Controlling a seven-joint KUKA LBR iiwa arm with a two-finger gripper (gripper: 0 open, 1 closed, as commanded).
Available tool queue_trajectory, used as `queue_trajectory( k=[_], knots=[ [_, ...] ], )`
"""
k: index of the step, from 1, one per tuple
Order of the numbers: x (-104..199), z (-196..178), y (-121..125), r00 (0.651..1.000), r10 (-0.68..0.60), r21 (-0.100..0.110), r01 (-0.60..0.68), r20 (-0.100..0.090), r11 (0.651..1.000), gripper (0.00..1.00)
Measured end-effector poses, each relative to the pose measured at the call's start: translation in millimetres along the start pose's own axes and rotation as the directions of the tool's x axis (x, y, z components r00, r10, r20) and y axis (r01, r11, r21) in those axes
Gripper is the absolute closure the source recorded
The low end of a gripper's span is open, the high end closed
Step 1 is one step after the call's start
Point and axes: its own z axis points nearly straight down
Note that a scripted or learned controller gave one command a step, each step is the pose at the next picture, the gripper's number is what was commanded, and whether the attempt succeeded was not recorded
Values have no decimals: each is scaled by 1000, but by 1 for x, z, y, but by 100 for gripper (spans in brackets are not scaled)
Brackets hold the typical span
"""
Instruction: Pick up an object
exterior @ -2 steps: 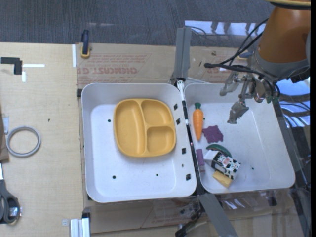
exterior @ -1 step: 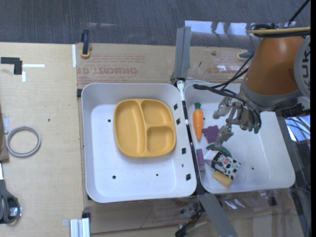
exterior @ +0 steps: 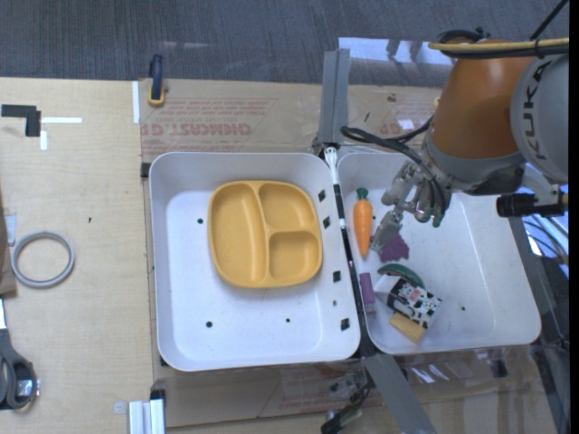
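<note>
While the tool (exterior: 398, 227), grip unclear, hangs over the right bin (exterior: 493, 324), one carrot (exterior: 362, 225), one yellow plate (exterior: 265, 233).

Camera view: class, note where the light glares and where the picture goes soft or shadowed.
Camera view: even overhead light; pale glare on the right bin floor; soft shadow under the yellow plate; the gripper looks slightly blurred; small toys near it lack crisp detail.

— Beyond the far edge of the bench?
— Dark grey carpet (exterior: 226, 16), ribbed.
— On the bench itself?
— Pale wood top (exterior: 72, 179), cardboard sheet (exterior: 226, 116) along the far edge, roll of tape (exterior: 41, 259) near the left edge, scissors (exterior: 14, 378) at the near left corner.
</note>
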Motion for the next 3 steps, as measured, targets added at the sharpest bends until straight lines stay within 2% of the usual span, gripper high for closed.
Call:
queue_trajectory(
  k=[1,2,3],
  knots=[
    [4,0,-35,960,279,1,-279,-1,960,0],
    [-15,100,-72,995,97,0,-97,-1,995,0],
    [-81,99,-31,972,235,-1,-235,1,972,0]
  ],
)
